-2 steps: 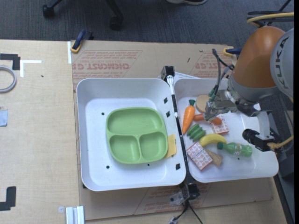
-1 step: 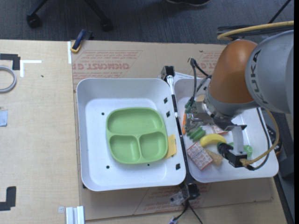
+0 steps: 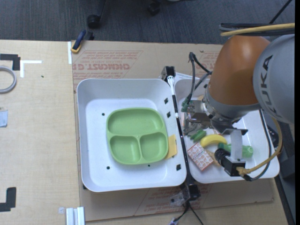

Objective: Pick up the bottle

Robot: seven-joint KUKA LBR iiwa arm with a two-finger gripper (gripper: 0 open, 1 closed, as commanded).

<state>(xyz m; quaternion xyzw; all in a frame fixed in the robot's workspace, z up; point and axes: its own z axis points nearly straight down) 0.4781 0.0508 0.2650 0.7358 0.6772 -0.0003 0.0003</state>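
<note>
A: Camera view, nearest edge first: what sits in the right-hand shallow white bin (image 3: 262, 172)?

B: At its near side lies a small flat packet with a red-and-white pattern (image 3: 201, 155). Just beyond it a yellow banana-shaped toy (image 3: 213, 139) lies across the floor, and a slim green pepper-like piece (image 3: 197, 136) is beside that, toward the divider.

A: And the bottle?

B: A green plastic bottle with a white label band (image 3: 237, 149) lies on its side just right of the banana, partly hidden by a black fitting and cable.

A: Where is the gripper?

B: The metal two-finger gripper (image 3: 196, 119) hangs under the grey arm with the orange band (image 3: 241, 74), over the far-left part of that bin. The bottle lies nearer the camera and to the right of it, not between its fingers. Whether those fingers are spread or closed I cannot tell; the wrist covers them.

A: The left-hand shallow white bin (image 3: 93, 172)?

B: It holds a light green three-compartment plastic tray (image 3: 138, 135), lying flat. A thin yellow flat piece (image 3: 172, 146) touches the tray's right edge.
</note>
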